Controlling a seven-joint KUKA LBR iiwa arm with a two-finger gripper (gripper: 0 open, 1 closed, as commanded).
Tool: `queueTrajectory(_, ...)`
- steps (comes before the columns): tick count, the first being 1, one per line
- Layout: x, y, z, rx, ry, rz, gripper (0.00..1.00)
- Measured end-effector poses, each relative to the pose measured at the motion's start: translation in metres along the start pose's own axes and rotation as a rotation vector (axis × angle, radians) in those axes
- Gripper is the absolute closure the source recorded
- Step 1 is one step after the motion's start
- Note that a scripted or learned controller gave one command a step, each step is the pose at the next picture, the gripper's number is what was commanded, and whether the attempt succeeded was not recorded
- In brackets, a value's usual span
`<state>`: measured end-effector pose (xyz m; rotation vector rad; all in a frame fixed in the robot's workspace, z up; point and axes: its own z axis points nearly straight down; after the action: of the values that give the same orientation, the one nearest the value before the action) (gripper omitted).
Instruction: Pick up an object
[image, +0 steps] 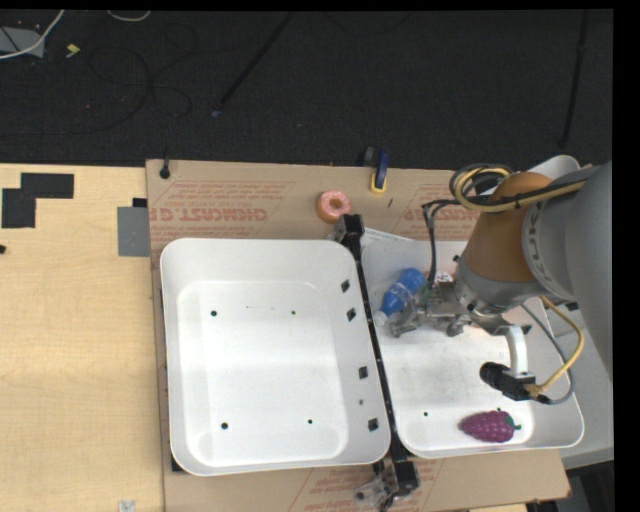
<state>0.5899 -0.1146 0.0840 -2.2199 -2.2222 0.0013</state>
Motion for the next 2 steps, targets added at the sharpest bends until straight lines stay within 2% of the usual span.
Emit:
queueTrajectory(1, -0.0251, 0.052, -0.0034, 0.005, -0.001, -0.001, 0.0)
queueTrajectory(2, -0.0242, 0.0509, -0.0033, 0.004, 0.0, -0.001, 0.0)
